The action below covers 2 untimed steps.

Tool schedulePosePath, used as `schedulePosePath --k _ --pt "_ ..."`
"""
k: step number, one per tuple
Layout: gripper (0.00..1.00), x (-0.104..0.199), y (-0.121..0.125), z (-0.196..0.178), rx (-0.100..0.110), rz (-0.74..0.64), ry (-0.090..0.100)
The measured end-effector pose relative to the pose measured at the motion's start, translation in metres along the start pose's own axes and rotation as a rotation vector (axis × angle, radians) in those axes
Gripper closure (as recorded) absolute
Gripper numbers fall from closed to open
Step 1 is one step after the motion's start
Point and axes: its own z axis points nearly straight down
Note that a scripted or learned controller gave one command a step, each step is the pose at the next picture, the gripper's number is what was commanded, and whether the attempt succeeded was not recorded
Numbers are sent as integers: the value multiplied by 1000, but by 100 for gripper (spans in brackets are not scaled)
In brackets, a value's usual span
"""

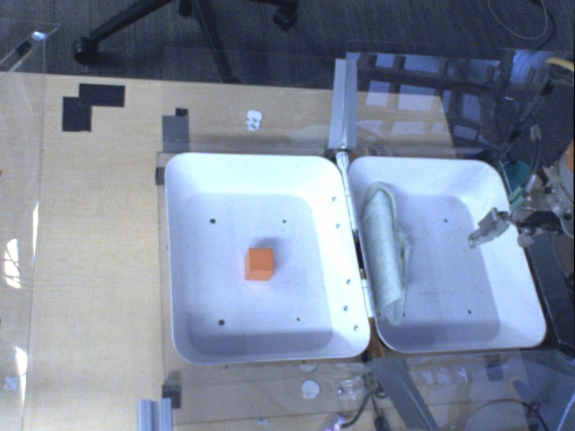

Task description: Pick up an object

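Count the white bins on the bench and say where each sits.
2. The left bin holds an orange block; the right bin holds a rolled cloth along its left side. None appears hidden.

You see dark grey carpet [377,16] beyond the pale wooden bench [90,268]; a black chair base [193,7] stands on it.

Orange cube [260,264]: small, solid colour, sits flat on floor of left bin [193,196], approx centre, slightly fwd of middle; edges roughly square to bin walls. Clear of all walls, nothing touching it.

Rolled cloth [384,257]: pale grey-green, tube-shaped, lies lengthwise in right bin [467,182] along its left wall, near the divider btwn bins. Far end rounded; near end reaches twd front wall. One fold bulges out at mid-length.
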Motion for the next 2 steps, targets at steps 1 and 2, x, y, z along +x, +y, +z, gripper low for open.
schedulePosePath --k 1,2 --pt "0 3 11 69 0 -179 0" --pt "0 -16 74 157 -10 14 -3"
